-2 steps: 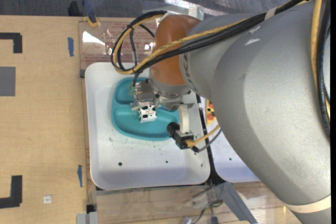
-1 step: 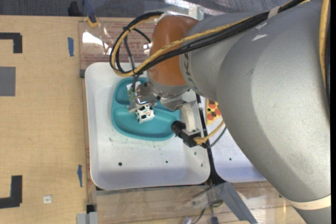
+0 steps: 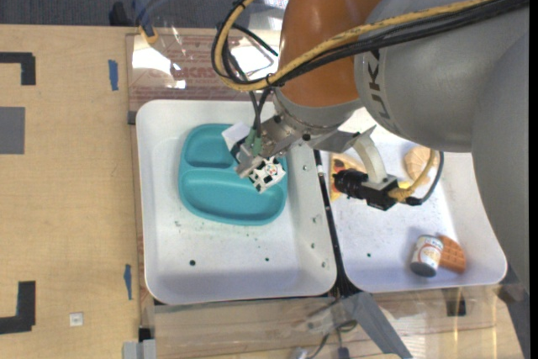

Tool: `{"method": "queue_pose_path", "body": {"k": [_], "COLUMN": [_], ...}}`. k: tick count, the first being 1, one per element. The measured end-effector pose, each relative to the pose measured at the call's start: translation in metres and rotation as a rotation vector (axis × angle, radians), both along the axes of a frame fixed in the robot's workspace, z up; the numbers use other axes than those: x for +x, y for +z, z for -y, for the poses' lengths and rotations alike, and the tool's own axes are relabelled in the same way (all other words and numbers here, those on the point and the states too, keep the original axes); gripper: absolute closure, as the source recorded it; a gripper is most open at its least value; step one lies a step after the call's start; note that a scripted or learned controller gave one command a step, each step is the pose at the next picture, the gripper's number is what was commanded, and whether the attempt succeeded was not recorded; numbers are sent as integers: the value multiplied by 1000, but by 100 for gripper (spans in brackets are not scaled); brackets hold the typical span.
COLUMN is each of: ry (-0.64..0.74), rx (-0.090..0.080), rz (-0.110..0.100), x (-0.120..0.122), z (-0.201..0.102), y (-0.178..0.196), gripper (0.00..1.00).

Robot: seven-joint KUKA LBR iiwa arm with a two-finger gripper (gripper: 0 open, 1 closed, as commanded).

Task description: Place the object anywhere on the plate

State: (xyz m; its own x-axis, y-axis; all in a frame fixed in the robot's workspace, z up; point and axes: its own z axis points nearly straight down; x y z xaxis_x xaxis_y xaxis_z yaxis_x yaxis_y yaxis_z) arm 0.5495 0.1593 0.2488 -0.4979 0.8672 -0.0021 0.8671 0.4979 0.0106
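A teal plate (image 3: 220, 189) with two compartments lies in the left white bin (image 3: 168, 256). My gripper (image 3: 257, 161) hangs over the plate's upper right rim, reaching down from the large grey and orange wrist. A small white piece with black marks (image 3: 268, 173) shows at the gripper's tip, just above the plate's right side. A bit of green (image 3: 249, 149) sits against the gripper; I cannot tell what it is or whether it is held.
The right bin (image 3: 479, 265) holds a small can (image 3: 426, 254) lying beside an orange item (image 3: 452, 253) near the front, a tan bread-like item (image 3: 417, 159) at the back, and an orange-yellow item (image 3: 342, 167) partly under the arm.
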Motion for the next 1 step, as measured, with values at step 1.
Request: {"method": "queue_pose_path", "body": {"k": [1], "ry": [0], "rx": [-3], "rz": [-9], "x": [-2], "z": [0], "y": [-5], "gripper": [0]}}
